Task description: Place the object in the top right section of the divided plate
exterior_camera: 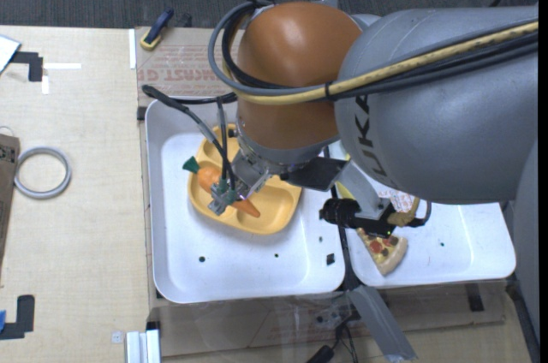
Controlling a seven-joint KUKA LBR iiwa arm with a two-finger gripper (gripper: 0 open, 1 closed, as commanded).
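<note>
A yellow divided plate (278, 207) lies in the left white bin (171, 267), partly hidden under the arm. An orange toy carrot (208, 178) with a green top lies slantwise across the plate's left part, its tip pointing to the lower right. My gripper (226, 198) is directly over the middle of the carrot and covers that stretch of it. The arm's big orange wrist hides the far side of the plate.
A toy pizza slice (384, 249) lies in the right bin (479, 258) near its front left. A cardboard sheet (184, 66) and a blue clip (158, 26) sit behind the left bin. A roll of tape (39, 172) rests on the bench at the left.
</note>
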